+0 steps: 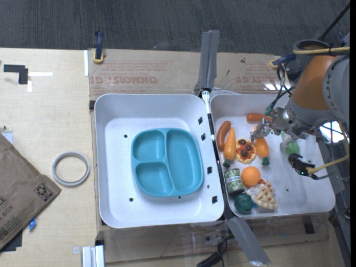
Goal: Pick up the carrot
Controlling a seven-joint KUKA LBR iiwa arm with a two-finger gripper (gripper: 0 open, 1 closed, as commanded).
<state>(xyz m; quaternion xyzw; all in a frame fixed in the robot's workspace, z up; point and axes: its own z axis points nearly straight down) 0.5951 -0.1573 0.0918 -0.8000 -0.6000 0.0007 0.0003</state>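
Dark carpet is running behind a pale bench (44, 121) that is bearing two shallow white bins side by side. Inside the left bin (111, 149), a teal divided plate (167, 162) is lying flat. Beside that bin, a grey tape ring (70, 168) is resting on the bench. The right bin (311, 199) is holding toy food: a sausage (223, 132), a carrot (230, 144) just beside it near the bin's left wall, a small pizza (245, 151), an orange (251, 176), a green can (233, 181) and a waffle wedge (263, 196). The grey arm (320, 93) is reaching in from the right, and its gripper (260, 131) is hovering over the pizza, apart from the carrot. Nothing is showing between the fingers, but whether they are spread or closed cannot be told from this angle.
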